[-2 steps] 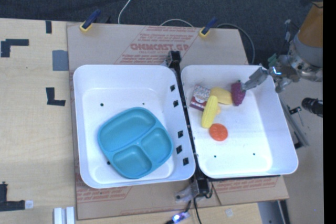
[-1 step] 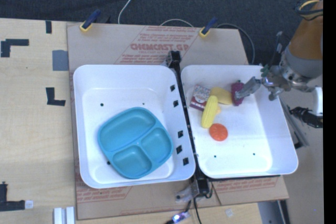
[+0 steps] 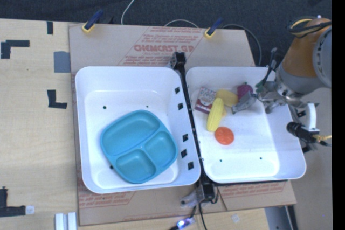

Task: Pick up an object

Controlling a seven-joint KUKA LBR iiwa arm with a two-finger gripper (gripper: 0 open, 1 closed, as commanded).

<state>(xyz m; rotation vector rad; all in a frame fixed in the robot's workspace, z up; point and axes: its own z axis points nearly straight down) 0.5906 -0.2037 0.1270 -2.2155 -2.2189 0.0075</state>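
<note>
Gripper [image 3: 249,100] low over right bin [image 3: 269,167], at its upper right area; finger state cannot tell. Just beside it: purple item [image 3: 245,88], yellow item [image 3: 227,97], corn cob [image 3: 215,113], packet [image 3: 206,98]. Orange ball [image 3: 224,136] apart, nearer bin centre. Left bin [image 3: 91,89] holds blue divided plate [image 3: 138,145].

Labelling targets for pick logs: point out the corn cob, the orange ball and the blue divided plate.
corn cob [image 3: 215,114], camera view, middle of the yellow cob.
orange ball [image 3: 224,136], camera view, centre of its top face.
blue divided plate [image 3: 138,146], camera view, ridge where the compartments meet.
</note>
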